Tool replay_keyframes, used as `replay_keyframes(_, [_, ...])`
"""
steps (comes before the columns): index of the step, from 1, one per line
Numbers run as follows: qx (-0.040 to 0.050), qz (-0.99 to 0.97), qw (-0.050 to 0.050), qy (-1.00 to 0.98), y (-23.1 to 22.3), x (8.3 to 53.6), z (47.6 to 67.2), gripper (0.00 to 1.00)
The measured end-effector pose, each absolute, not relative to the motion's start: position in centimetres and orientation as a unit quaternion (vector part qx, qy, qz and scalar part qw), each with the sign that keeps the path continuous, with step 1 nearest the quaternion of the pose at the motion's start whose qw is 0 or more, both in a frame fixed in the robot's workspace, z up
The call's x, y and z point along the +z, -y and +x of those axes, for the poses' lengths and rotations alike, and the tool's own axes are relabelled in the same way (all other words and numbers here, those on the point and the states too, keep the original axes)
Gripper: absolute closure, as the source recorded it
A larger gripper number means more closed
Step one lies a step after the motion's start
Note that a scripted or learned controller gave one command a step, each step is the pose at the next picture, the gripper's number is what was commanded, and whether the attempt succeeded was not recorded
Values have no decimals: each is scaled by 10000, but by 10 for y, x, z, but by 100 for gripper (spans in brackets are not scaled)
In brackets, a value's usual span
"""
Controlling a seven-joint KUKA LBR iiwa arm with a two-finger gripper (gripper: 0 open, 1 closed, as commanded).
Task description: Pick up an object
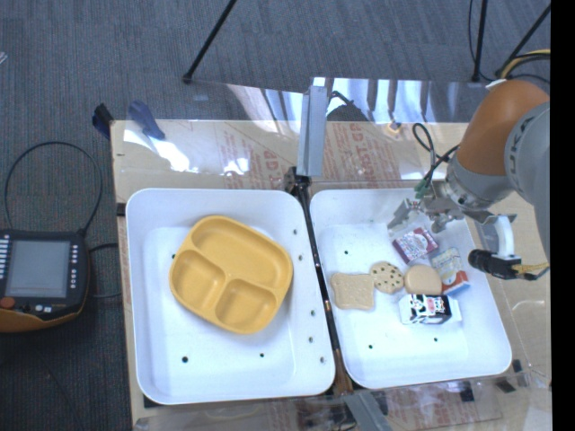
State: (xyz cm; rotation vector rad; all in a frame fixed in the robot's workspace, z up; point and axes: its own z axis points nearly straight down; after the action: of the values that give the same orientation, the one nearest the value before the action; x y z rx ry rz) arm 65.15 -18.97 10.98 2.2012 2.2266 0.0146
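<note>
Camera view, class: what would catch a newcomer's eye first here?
The yellow divided plate lies alone in the left bin. In the right bin, small food items cluster near the far right corner, with the gripper just above a pink packet.

Bright, even light (glare behind bins)

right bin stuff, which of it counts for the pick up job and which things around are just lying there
For the job:
claw, at the right bin's far side
pink packet
cookie
toast slice
round bun
black and white carton
small wrapped item

Just lying about:
yellow divided plate in the left bin
handheld controller left of the bench
</note>
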Motion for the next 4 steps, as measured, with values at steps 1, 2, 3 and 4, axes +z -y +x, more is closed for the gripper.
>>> replay_keyframes(1, [22, 7046, 33, -7096, 194, 92, 649, 0])
replay_keyframes(2, [46, 7028, 38, -7113, 190, 103, 652, 100])
replay_keyframes(3, [41, 7029, 31, -7113, 190, 102, 651, 0])
replay_keyframes(4, [45, 7025, 24, -7116, 190, 110, 652, 100])
